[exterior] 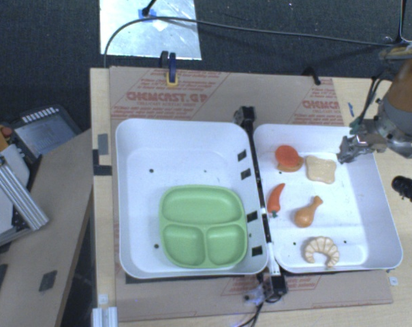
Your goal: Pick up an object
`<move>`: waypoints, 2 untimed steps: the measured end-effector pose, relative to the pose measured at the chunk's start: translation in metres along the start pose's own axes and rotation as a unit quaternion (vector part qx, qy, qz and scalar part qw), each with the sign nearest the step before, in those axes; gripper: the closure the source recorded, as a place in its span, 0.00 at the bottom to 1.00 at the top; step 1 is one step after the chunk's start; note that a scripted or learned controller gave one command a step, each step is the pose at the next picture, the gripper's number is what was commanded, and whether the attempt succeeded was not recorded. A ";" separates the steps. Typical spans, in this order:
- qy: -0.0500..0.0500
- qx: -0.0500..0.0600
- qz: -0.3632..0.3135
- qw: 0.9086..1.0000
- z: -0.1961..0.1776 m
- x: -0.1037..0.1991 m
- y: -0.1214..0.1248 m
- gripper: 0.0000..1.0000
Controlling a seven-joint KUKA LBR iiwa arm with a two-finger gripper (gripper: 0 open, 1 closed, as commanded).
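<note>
The right bin [379,213] holds several toy foods: an orange-red tomato [288,157], a pale slice of bread [321,169], a red chili pepper [276,197], an orange chicken drumstick [308,212] and a tan croissant [321,251]. My gripper [349,148] hangs over the bin's upper right part, just right of the bread and slightly above it. Nothing shows between its fingers. The grey arm with its orange band [403,80] comes in from the right edge.
The left bin [134,182] carries a green three-compartment tray [202,225]. A black divider clip strip [255,182] runs between the bins. A cardboard sheet [192,90] lies under both. Cables cross the dark floor behind, and a metal rail [15,189] lies at left.
</note>
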State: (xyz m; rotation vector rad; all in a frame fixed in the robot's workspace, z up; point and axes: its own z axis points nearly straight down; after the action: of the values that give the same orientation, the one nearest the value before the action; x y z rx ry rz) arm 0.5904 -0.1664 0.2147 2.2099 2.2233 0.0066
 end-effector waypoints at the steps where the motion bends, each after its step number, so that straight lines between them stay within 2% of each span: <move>1: 0.001 0.002 0.001 1.000 -0.019 0.000 0.001 1.00; 2: 0.002 0.004 -0.001 1.000 -0.008 0.052 -0.001 1.00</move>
State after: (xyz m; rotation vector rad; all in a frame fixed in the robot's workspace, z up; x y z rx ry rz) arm 0.5891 -0.1143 0.2222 2.2128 2.2311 0.0019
